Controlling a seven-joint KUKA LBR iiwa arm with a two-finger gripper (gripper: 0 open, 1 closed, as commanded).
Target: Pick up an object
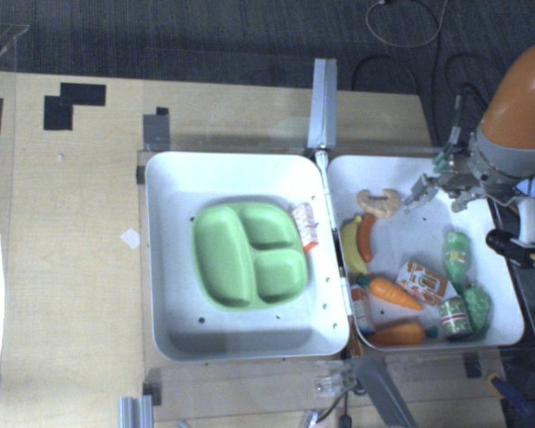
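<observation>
My gripper (443,195) hangs over the back of the right bin (508,328), below the arm's orange band. Its two fingers are spread apart and open, with only bare white bin floor between them. Closest to it is a tan bone-shaped piece (379,202), a little to its left. Further forward lie a banana (352,247), a red sausage (366,234), a carrot (394,293), a small orange-and-white box (423,282), a green can (455,316) and a green vegetable (456,255).
The left bin (169,239) holds a green divided plate (249,255) with a small red-and-white packet (305,225) at its right edge. A metal post (323,105) stands behind the wall between the bins. Another orange vegetable (398,333) lies by the right bin's front wall.
</observation>
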